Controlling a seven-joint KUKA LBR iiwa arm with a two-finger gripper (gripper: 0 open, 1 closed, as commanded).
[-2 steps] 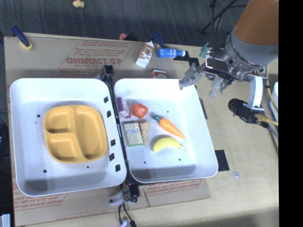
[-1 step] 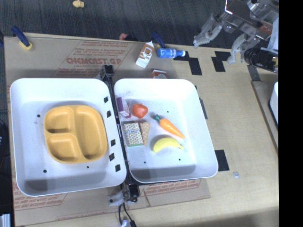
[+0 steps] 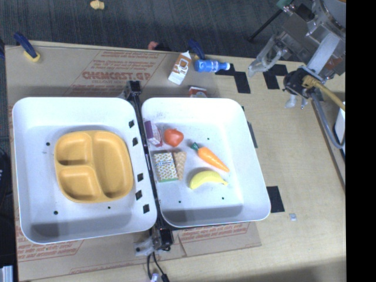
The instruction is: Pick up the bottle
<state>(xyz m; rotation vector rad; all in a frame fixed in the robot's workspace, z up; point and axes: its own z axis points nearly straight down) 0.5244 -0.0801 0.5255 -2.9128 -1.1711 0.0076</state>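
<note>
A small blue bottle (image 3: 209, 66) lies on its side on the bench, just beyond the far edge of the right bin (image 3: 249, 157). My gripper (image 3: 276, 80) hangs at the upper right, over the bench and to the right of the bottle, well apart from it. Its two pale fingers (image 3: 262, 57) stand apart with nothing between them.
A small carton (image 3: 180, 68) lies left of the bottle, and a small red item (image 3: 197, 90) sits by the bin's far rim. The right bin holds a tomato (image 3: 173, 137), carrot (image 3: 210, 156), banana (image 3: 207, 179), cracker box (image 3: 165, 166) and a purple item (image 3: 154, 133). A yellow divided plate (image 3: 93, 165) fills the left bin.
</note>
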